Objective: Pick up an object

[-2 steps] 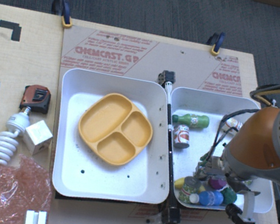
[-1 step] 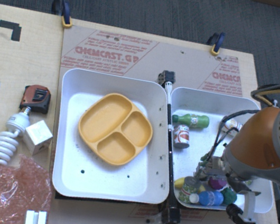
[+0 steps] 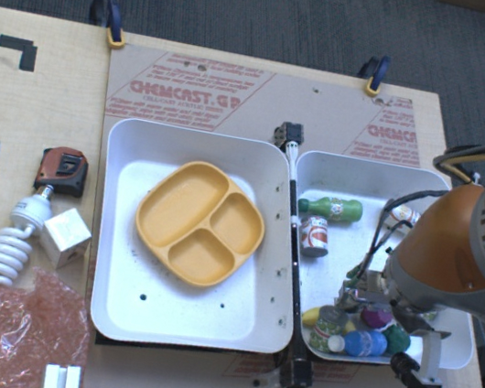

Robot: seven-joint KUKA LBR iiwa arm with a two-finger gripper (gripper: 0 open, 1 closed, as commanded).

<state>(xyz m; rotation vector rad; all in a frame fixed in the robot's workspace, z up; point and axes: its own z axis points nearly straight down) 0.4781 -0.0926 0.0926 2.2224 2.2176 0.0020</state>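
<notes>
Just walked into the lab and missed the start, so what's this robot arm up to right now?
The grey and orange arm reaches in from the right and is down over the right bin, its gripper low among a cluster of small toys at the near end. Whether it has hold of anything can't be made out. A green bottle and a small can lie further back in that bin. The left bin holds a yellow divided plate.

Bench (image 3: 44, 107) bears two white bins (image 3: 111, 305) — plus bulb (image 3: 11, 241), tape measure (image 3: 63, 171).
</notes>
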